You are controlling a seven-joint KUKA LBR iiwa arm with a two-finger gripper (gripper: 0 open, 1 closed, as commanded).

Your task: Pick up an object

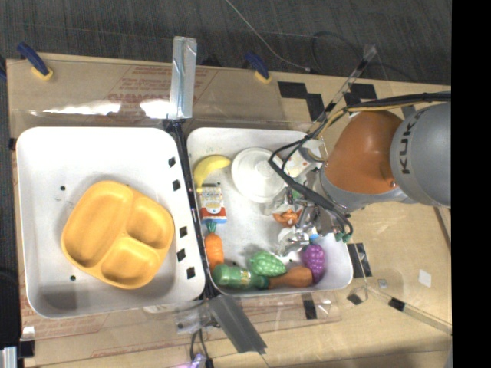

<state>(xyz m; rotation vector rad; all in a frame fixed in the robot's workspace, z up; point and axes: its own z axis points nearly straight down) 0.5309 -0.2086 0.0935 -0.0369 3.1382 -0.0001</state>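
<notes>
My arm enters from the right; the pincer is low in the right bin, near the purple grapes; I cannot tell its state. That bin also holds a banana, white bowl, small carton, carrot and green grapes. The left bin carries a yellow divided plate.

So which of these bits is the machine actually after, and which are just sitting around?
Part of the job (anything it might pick up, all in the right bin):
banana
white cup
carrot
purple grapes
green grapes
the pincer, low among them

Just lying about:
yellow divided tray in the left bin
blue clamps on the bench edge
</notes>
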